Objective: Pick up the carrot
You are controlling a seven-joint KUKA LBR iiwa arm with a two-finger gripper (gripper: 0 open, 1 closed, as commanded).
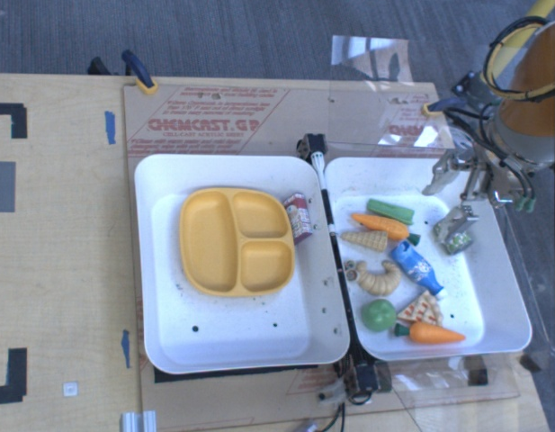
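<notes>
Orange carrot (434, 333) touches pizza slice (422, 310), near green ball (380, 314); tool (457, 207) open, empty.

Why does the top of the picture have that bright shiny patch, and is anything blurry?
In the camera view, the shiny patch is glare on a clear sheet lying across the cardboard; light is bright and even, with soft shadows inside the right bin. The carrot and yellow plate look sharp; the hand is somewhat soft and cluttered.
</notes>
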